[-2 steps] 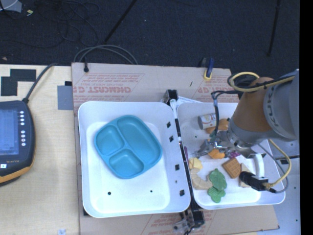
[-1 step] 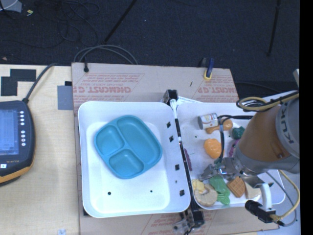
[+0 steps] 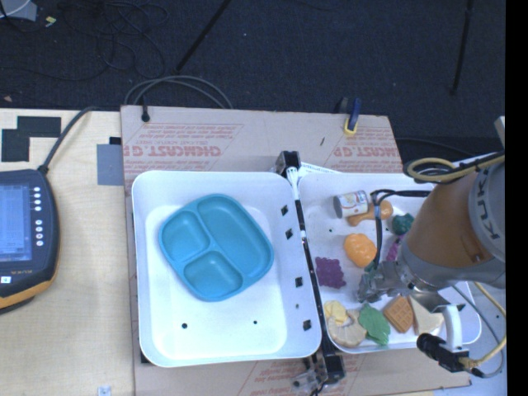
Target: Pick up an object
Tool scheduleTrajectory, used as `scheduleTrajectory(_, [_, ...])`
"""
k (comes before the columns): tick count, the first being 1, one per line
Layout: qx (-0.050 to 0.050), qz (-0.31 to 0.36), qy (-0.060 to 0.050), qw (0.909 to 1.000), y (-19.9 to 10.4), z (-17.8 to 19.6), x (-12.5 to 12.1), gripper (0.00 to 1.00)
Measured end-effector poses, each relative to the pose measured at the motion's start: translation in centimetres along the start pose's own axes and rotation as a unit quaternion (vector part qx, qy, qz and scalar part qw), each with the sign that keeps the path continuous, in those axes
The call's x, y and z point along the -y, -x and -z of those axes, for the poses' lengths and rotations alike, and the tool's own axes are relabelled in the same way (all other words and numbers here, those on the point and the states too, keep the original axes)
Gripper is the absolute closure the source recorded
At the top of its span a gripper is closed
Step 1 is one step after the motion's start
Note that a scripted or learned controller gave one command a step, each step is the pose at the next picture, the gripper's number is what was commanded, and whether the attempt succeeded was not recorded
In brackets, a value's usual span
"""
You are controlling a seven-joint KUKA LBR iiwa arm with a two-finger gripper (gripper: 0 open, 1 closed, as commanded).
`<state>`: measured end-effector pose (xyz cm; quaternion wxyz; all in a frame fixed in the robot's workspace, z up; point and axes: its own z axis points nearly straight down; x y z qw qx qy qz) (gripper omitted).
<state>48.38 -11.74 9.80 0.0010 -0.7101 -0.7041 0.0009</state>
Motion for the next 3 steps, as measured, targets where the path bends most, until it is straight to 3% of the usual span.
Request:
scheduleTrajectory(1, [0.000,0.000,0.000,1.0000,0.0,0.0,0.0,0.00])
scheduleTrajectory(2, [0.002,0.006,0.005,1.0000,4.2,-0.9,-11.7,0.00])
scheduleTrajectory(3, [0.000,0.006,0.000,1.0000,4.2,0.1,-11.2,1.00])
